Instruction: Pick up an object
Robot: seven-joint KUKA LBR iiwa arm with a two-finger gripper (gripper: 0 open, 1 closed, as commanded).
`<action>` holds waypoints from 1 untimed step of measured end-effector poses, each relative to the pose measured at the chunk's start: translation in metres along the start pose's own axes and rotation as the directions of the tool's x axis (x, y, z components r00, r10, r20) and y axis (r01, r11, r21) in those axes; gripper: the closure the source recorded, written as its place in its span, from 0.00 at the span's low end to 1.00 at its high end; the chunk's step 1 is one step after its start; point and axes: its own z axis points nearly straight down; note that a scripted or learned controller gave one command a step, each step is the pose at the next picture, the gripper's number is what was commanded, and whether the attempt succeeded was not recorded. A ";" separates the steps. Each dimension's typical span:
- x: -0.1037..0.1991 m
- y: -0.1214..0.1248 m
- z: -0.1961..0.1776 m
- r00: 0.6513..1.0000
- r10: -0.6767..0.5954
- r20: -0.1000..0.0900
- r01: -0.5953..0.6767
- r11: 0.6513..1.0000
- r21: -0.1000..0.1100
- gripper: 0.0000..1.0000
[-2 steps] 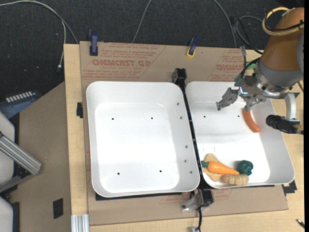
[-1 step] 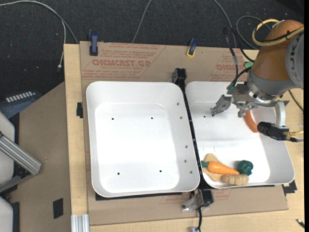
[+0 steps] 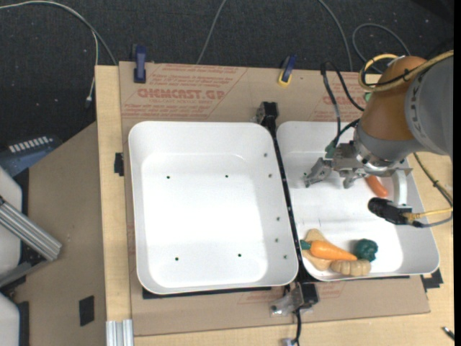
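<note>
My gripper [image 3: 330,174] hangs over the upper middle of the right bin [image 3: 317,215], its two fingers spread apart with nothing between them. Just right of it, under the wrist, a small orange-red object [image 3: 377,186] lies on the bin floor. In the bin's near corner lie an orange carrot [image 3: 332,250], a dark green toy [image 3: 366,249] and a tan peanut-shaped piece [image 3: 350,267], well below the gripper.
The left bin [image 3: 144,193] sits beside the right one, split by a black divider [image 3: 282,186]. A black cable connector [image 3: 387,210] hangs near the arm. Blue and yellow clamps [image 3: 139,64] hold the cardboard base at the back.
</note>
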 end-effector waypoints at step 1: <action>0.000 0.001 -0.014 1.000 0.000 0.000 0.000 1.000 -0.006 1.00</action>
